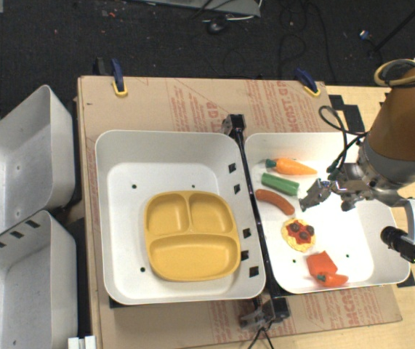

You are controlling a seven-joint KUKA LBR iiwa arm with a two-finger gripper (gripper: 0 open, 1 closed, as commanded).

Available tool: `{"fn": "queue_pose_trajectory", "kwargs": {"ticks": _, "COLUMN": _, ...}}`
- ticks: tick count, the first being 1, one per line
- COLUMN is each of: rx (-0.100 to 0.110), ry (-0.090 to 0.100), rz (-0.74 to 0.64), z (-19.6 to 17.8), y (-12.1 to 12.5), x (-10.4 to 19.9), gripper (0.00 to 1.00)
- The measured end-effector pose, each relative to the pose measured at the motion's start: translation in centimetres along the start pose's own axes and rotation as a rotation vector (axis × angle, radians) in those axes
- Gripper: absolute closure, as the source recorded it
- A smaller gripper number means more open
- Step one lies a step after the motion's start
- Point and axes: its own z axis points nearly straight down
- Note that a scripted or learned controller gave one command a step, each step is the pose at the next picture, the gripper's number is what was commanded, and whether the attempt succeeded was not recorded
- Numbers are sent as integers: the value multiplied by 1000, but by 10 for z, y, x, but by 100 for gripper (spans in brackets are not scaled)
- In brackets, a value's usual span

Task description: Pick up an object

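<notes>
Claw: I see my claw (315, 193) low over the right bin (381, 267), near its middle; its fingers look spread apart with nothing between them.
Targets: in that bin, toward the counter's far edge, lie a toy carrot (294, 167) and a green vegetable (280, 183); a sausage (275, 201) sits just beside the claw, with a small pizza (299, 234) nearer me and a red pepper (323, 267) by the bin's near rim.
Left bin: a yellow divided tray (191, 235) rests in the left bin (120, 195).
Risk: I judge the sausage could roll off a fingertip if I descend off-centre.
Crowding: the green vegetable lies close, so a wide claw may nudge it too.
</notes>
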Motion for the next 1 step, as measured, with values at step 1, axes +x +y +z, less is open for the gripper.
{"fn": "queue_pose_trajectory", "kwargs": {"ticks": 1, "rx": -11, "ry": -2, "rz": -2, "z": -6, "y": 2, "x": 0, "gripper": 0}}
